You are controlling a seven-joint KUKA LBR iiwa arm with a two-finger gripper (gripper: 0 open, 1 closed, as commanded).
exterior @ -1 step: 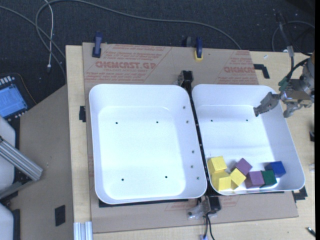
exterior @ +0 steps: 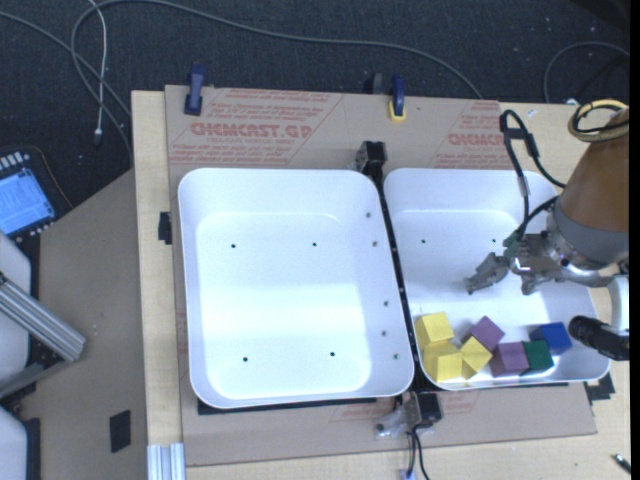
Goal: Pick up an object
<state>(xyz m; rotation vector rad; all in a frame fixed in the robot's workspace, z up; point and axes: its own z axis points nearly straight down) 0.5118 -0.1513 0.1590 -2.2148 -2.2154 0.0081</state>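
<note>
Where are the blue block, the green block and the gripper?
blue block (exterior: 554, 336), camera view, its top face.
green block (exterior: 539, 356), camera view, its top face.
gripper (exterior: 508, 278), camera view, midway between its fingertips.

This is a robotics lab, not a home or a shop. A plywood bench (exterior: 150, 268) stands on dark carpet (exterior: 300, 38), with a printed board held at its far edge by blue clamps (exterior: 195, 90). Loose cables (exterior: 90, 58) trail over the floor, aluminium framing (exterior: 40, 323) sits at the left, and the grey and orange robot arm (exterior: 598, 203) leans over the bench's right edge.
</note>
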